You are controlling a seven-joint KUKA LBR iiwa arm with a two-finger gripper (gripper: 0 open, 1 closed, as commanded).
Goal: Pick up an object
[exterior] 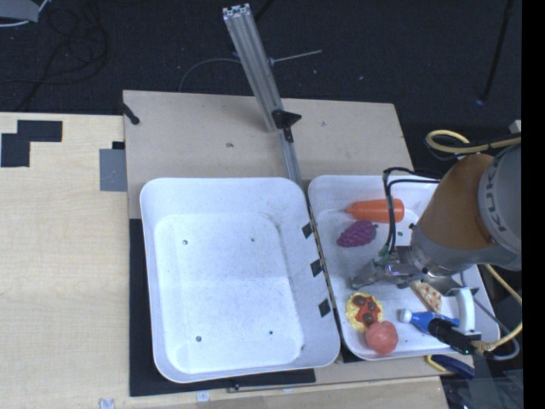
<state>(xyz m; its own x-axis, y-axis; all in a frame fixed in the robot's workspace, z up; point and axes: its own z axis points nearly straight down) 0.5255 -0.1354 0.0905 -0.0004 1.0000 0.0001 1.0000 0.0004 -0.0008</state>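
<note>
**Jaws low in right bin, nothing gripped yet**

Arm (464, 216) comes in from the right edge of frame, jaws (368, 274) down in the middle of the right bin (328, 196). They look slightly spread, tips pointing left, and I see nothing between them.

Candidates, all in the right bin:
- carrot (375, 210), upper part of the bin, lying flat. Likely rigid plastic, smooth, could roll or slip. Pinch across the middle.
- purple grape bunch (356, 233), just below the carrot and just up-left of the jaws. Lumpy, probably light, bumps should give grip. Closest target.
- yellow-and-red piece (364, 309), below the jaws, flat, hard to get under.
- pink ball (382, 337), lower edge of the bin. Round, will likely squirt out unless centred.
- blue-and-white tube (426, 321), lower right, partly under the arm.

Room: items sit close together, so a sloppy closing move would nudge neighbours. The wall between the bins is near the grapes on the left, so watch the tips there. Left bin (223, 196) is wide open. Straight up is free for the lift.
</note>
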